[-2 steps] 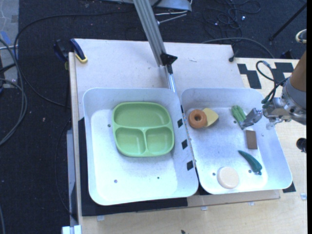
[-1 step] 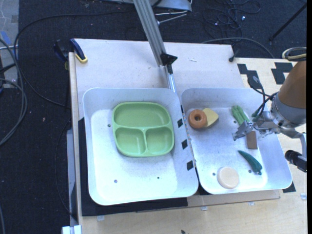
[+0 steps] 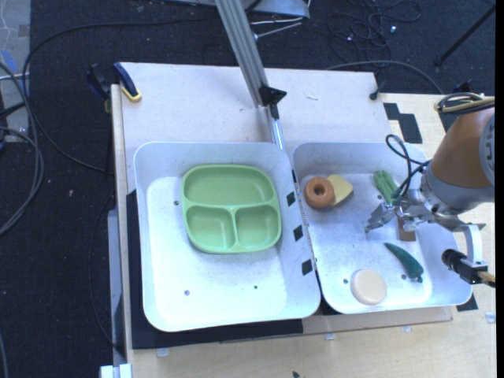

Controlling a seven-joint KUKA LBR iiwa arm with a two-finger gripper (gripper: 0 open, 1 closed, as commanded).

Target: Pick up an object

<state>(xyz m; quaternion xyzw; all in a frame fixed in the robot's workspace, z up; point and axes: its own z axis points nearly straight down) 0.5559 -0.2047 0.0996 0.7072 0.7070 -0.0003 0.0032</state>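
Below the slanted camera, two shallow white bins are seen side by side on the bench. The left bin (image 3: 157, 290) is occupied by a pale green divided plate (image 3: 232, 208) with three compartments, lying flat toward the bin's upper middle. The right bin (image 3: 331, 274) is shared by several small objects. A brown doughnut-shaped ring (image 3: 319, 192) is stood near the bin's upper left, touching a pale yellow wedge (image 3: 340, 189) just to its right. A light green piece (image 3: 386, 185) is laid further right, close to the arm. A dark green pepper-like piece (image 3: 405, 260) is seen lower down, lying at a slant, and a round cream disc (image 3: 368, 286) is set near the bin's lower edge, apart from the rest.

The arm is reached in from the right, its orange band (image 3: 461, 152) visible above the grey wrist. The gripper (image 3: 383, 217) is lowered into the right bin, between the light green piece above and the dark green piece below, without any of them being seen between its fingers. Whether the jaws are spread or pressed together cannot be told from this angle, since the fingertips are small and blurred against the bin floor. A small brown patch (image 3: 406, 231) is noticed just beside the gripper body, but its nature cannot be made out.
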